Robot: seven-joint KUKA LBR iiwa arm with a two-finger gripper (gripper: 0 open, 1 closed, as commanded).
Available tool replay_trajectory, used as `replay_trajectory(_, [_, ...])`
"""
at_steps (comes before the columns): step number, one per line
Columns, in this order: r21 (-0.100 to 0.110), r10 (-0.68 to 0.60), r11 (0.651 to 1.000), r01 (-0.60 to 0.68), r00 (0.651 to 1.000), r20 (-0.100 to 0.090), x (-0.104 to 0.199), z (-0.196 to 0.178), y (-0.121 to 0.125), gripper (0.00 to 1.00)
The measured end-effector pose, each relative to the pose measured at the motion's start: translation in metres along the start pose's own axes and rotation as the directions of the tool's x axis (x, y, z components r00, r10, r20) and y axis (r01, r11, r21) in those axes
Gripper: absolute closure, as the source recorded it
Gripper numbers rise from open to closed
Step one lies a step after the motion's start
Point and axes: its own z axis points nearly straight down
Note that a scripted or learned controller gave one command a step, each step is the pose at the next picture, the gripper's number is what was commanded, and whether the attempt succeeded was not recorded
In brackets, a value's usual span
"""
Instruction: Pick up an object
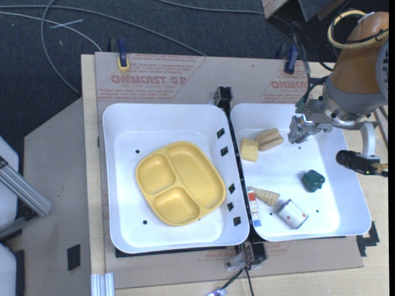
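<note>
A yellow divided tray (179, 182) lies in the left bin (117, 165); in the right bin (345, 190) a tan block (268, 139) sits just left of the gripper (297, 134). The step looks like approach, so next comes lowering onto that block; its grip state I cannot tell
</note>
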Motion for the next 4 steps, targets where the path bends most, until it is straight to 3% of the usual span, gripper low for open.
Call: replay_trajectory(4, [-0.001, 0.001, 1.000, -0.001, 1.000, 0.000, 0.184, -0.003, 0.060, 1.00])
